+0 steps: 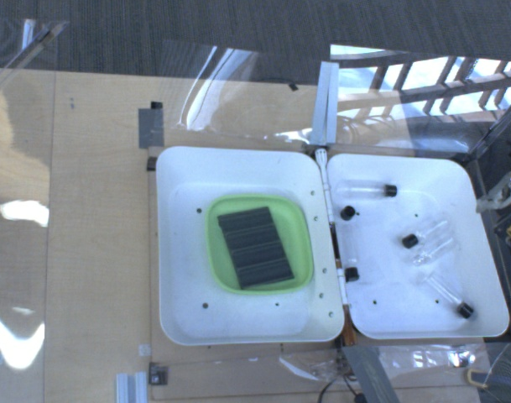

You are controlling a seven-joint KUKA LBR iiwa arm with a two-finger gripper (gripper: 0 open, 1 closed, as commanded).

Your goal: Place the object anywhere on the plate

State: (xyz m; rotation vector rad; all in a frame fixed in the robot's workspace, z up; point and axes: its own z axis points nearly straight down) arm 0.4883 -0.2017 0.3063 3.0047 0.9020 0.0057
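Note:
A square green plate (299, 225) with rounded corners lies in the middle of the left white bin (179, 309). On the plate rests a dark grey ribbed rectangular block (254, 247), turned slightly off the plate's sides and lying flat, well inside the rim. In the right white bin (381, 317) lie several clear vials with black caps: one near the back (368, 191), a pair at mid-right (429, 240), and one at the front right (448, 295).
Two small black caps (348, 212) (351, 273) sit near the right bin's left wall. A metal upright (325, 107) stands behind the seam between the bins. A transparent sheet covers the wooden bench (70, 225) to the left. Dark hardware (503, 196) edges the right bin.

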